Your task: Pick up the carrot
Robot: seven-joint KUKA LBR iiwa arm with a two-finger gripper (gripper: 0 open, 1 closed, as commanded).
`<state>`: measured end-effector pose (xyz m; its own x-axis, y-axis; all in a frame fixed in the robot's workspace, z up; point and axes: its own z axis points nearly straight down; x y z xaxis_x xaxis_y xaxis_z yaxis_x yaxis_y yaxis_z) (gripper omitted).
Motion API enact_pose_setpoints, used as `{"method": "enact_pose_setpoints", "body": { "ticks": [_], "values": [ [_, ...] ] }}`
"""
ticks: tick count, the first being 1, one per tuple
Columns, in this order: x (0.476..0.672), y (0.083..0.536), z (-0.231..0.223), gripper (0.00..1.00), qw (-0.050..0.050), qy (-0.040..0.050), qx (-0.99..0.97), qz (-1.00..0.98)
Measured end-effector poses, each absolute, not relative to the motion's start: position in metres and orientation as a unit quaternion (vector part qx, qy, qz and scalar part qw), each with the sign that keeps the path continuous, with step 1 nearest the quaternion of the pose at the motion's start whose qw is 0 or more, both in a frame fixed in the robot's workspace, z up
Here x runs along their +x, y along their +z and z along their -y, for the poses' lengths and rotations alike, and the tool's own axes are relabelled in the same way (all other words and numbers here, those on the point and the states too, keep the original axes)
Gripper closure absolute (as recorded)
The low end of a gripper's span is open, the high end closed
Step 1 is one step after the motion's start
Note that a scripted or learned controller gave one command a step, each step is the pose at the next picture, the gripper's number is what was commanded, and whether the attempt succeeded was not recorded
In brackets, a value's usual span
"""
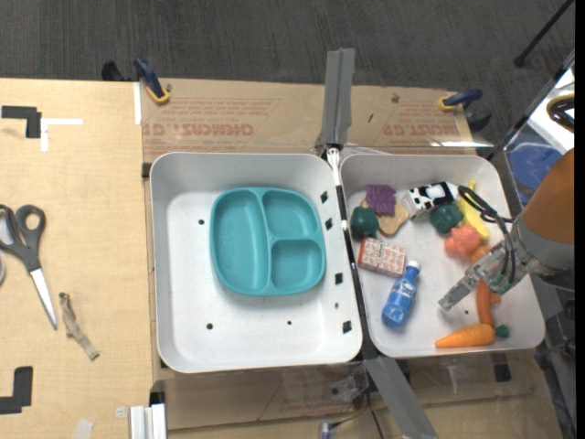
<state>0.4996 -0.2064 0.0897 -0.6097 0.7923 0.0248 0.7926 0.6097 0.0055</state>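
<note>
Carrot: we are seeing one carrot (466, 337) lying flat at the near right of the right bin (420, 344), tip pointing left, just beside the near wall. A second orange piece (483, 302) is standing just far of it, under the gripper; it may be another carrot, we cannot tell.
Gripper: the gripper (462, 293) is hanging low over the right bin, just far of the flat carrot. Its fingers are looking slightly apart with nothing between them, though we are reading that from a slanted view.
Risk: we are judging that the fingers may close on the upright orange piece, or graze it and knock the flat carrot against the wall.
Risk, second: the blue bottle (399, 296) is lying near, to the left; a wide approach could nudge it.
Right bin contents: also a small carton (381, 258), a purple item (380, 198), two dark green items (364, 222), a pink-orange lump (464, 240), a yellow piece (476, 210) and a black-and-white toy (430, 195).
Left bin: the left bin (183, 318) is holding a teal divided plate (269, 241).
Table: scissors (27, 250) are lying at the far left of the table (73, 199).
</note>
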Motion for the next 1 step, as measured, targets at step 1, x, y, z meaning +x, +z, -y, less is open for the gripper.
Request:
{"method": "enact_pose_setpoints", "body": {
  "ticks": [1],
  "values": [
    [0.5014,0.0997,0.2105,1.0,0.003,-0.0041,-0.442,0.897]
  ]
}}
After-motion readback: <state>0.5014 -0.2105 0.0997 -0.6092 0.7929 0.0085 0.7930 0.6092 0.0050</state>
